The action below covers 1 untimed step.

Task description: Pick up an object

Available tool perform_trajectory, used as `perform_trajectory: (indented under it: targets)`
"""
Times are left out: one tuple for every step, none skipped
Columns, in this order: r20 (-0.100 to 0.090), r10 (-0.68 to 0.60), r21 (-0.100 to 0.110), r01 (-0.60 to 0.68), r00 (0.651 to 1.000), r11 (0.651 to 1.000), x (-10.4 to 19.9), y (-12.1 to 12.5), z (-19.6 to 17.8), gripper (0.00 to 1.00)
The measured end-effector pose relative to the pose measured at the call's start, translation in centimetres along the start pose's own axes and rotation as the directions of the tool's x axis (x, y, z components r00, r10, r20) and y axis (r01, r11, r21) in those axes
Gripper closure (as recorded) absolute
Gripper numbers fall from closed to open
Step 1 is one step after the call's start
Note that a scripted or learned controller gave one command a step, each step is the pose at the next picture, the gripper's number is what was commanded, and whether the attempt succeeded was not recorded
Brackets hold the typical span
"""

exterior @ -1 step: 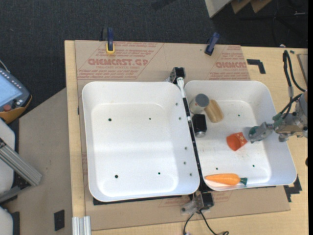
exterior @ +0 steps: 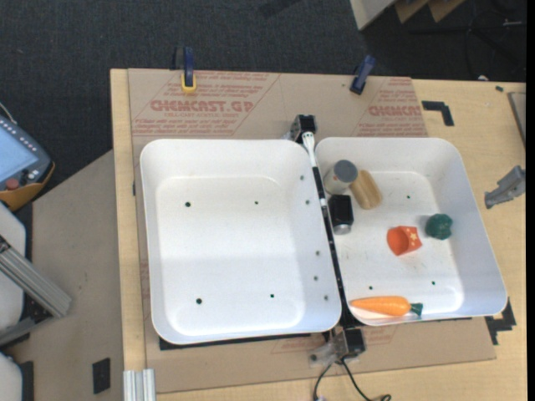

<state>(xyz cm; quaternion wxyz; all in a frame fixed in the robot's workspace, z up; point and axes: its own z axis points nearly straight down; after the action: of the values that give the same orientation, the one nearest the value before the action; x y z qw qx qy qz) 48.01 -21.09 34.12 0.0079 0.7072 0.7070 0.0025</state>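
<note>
Objects awaiting a pick lie gathered in the right bin, none of them yet lifted. An orange carrot rests along the near rim. A small red-orange cup sits near the middle, with a green ball just beside it. Toward the divider, a tan wooden cylinder leans against a grey cylinder, and a black block lies just below them.

The left bin shows bare white floor dotted with small dark holes. Both bins sit side by side on a brown cardboard sheet, pinned at the far edge by two blue clamps.

The task looks to be at its opening step, with a target still to be chosen and approached. Whether the gripper is released or clenched cannot be told from this vantage. The ball and cup stand apart from the walls and seem the easier choices. The carrot, hard against the rim, and the crowded pieces by the divider would likely call for a more careful descent.
</note>
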Motion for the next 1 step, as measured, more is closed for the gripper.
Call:
perform_trajectory:
  targets:
    - [-0.004, -0.002, 0.009, 0.002, 1.000, 1.000, 0.15, 0.03, -0.29, 1.00]
